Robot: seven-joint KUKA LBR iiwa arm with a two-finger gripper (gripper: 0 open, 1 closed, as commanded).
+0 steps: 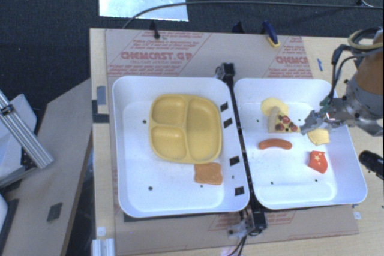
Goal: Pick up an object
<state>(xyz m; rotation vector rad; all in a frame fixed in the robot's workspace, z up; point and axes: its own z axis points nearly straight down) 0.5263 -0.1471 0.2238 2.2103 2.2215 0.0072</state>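
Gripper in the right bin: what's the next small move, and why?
Probably a short drop straight down onto the yellow piece. The gripper sits at that piece's upper left edge, between it and the pizza slice, with nothing visibly held. The sausage and the red piece lie farther off.

Two white bins (pixel 138 201), one yellow tray (pixel 183 128), five food pieces (pixel 275 144)

Pizza slice (pixel 282 122), sausage (pixel 275 144), cheese wedge (pixel 318 137), strawberry (pixel 317 161) lie in right bin
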